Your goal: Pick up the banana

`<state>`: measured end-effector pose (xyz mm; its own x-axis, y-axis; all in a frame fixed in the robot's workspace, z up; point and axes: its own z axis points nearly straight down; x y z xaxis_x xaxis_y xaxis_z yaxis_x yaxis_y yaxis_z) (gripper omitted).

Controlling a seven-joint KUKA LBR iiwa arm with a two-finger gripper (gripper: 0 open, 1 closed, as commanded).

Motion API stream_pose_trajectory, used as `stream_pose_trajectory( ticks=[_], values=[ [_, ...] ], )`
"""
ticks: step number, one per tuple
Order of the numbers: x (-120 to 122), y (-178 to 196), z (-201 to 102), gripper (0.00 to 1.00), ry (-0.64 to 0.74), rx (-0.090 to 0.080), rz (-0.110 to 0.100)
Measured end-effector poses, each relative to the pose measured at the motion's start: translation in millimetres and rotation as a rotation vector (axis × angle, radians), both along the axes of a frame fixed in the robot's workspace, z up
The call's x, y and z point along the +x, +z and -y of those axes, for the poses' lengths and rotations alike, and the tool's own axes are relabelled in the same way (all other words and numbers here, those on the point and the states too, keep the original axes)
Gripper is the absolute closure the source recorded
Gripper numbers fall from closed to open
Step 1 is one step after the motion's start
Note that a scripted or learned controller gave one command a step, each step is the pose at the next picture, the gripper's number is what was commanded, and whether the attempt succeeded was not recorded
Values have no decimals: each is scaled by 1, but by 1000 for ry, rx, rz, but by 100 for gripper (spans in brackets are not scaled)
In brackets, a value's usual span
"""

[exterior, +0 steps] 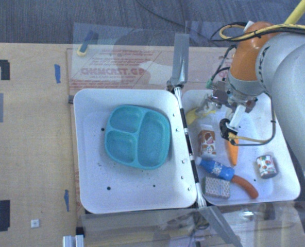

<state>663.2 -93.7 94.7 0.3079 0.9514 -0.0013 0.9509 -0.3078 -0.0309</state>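
1. Nearest the camera, at the bottom edge of the right bin (pixel 291 189), lay a grey mesh-patterned block (pixel 217 188) and, at its 3 o'clock, an orange-red sausage-shaped piece (pixel 245 186).
2. Just at 12 o'clock from the block sat a blue bottle (pixel 217 169), tilted, its white cap end toward the divider between the bins.
3. At 3 o'clock from the bottle, well apart, a small can (pixel 266 166) with red markings lay near the bin's right side.
4. Mid-bin: a carrot (pixel 233 152) pointed toward 6 o'clock; at its 9 o'clock stood a small brown-and-white carton (pixel 207 143).
5. The left bin (pixel 90 189) held a teal divided plate (pixel 138 137) with three compartments, roughly centred.
6. The banana (pixel 192 116) showed as a yellow patch at the far-left corner of the right bin, against the divider, partly hidden.
7. The gripper (pixel 210 103) hung over that same corner. The banana lay at about 8 o'clock from it, just beside it. Contact could not be confirmed.
8. Finger opening: could not tell; nothing was visibly held.
9. Farthest: the arm's orange band (pixel 248 53) and grey body entered from 3 o'clock, with a yellow cable (pixel 297 12) above.
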Motion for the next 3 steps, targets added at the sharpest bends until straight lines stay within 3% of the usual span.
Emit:
stream_pose_trajectory(
  ticks=[1,2,3],
  values=[
    [3,13,-7,100,3,12,8],
    [6,18,-7,0,3,11,18],
    [11,7,-3,0,41,-4,45]
  ],
)
